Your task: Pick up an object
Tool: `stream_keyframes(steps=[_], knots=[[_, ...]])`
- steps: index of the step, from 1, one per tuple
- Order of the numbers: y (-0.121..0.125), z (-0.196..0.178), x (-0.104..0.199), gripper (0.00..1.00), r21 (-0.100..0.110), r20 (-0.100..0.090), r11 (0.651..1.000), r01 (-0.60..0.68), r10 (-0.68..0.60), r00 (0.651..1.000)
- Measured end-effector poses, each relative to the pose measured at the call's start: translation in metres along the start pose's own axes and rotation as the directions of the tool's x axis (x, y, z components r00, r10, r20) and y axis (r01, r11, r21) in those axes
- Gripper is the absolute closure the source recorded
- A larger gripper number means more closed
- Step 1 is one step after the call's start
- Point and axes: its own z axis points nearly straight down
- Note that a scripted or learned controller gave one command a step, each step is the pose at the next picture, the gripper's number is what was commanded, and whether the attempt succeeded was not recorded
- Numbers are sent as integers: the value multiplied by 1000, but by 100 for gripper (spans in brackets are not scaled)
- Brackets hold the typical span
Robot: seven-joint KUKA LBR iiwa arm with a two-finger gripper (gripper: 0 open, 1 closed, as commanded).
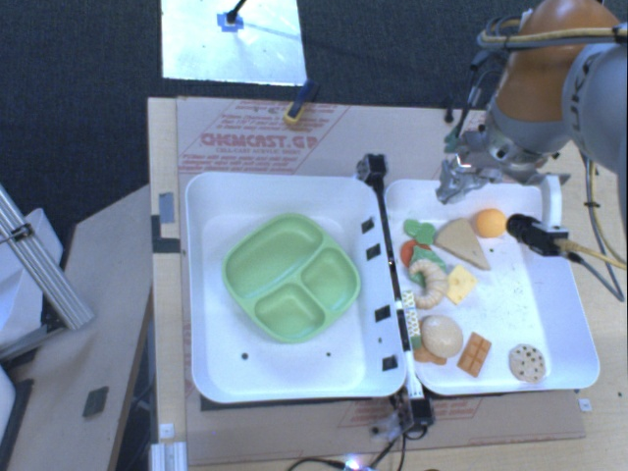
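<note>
Orange ball, round and bright, is sitting in the right bin just right of and below the gripper; can't tell the fingers' spread; a tan wedge is lying below.

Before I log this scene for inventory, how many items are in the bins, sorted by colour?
Green: 2, divided plate, leafy piece
Orange: 3, ball, bar, small piece
Tan or yellow: 5, wedge, cube, shrimp, bun, cookie
Total: 10
</note>
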Motion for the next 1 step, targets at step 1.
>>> stream_keyframes(steps=[1], knots=[[6, 0, 2, 100, -2, 0, 1000, 1, -1, 1000]])
